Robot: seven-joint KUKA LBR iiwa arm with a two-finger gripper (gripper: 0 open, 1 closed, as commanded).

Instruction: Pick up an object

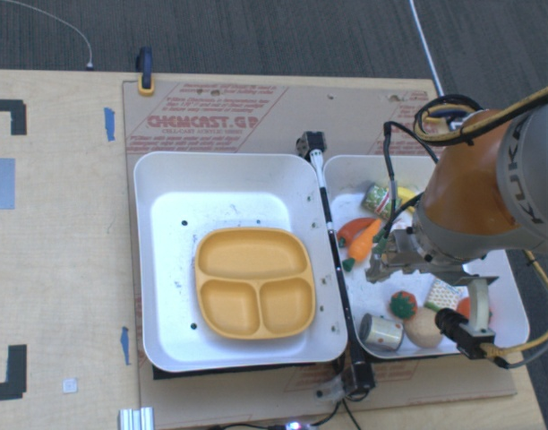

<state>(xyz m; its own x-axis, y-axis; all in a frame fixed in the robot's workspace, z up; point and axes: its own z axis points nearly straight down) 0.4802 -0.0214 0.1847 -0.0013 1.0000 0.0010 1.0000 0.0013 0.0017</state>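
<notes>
While the bench's left side carries just blue tape marks (109,124) and black corner marks, the work sits toward the middle and right of the frame. At centre is the left bin (158,240), holding a yellow divided tray (254,280) that lies flat and squarely in it, probably as a place to drop things. Just right of it, past a black clamp (311,141) where the two rims meet, is the right bin (516,325), crowded with small toy food: a carrot (359,233) near its left wall, a green-labelled can (378,199) above that, and along the lower edge a silver can (381,331), a green and red piece (402,305) and a beige egg-shaped piece (423,330), these last three lying close together. The arm (475,191) comes in from the right and hangs over the middle of this bin, its bulk hiding what lies beneath (so the target is a guess; the carrot or the green piece look nearest). The gripper (395,262) points down among the items, but I cannot tell how it is set or whether it has anything. As I judge it, the pick is not yet proven.
</notes>
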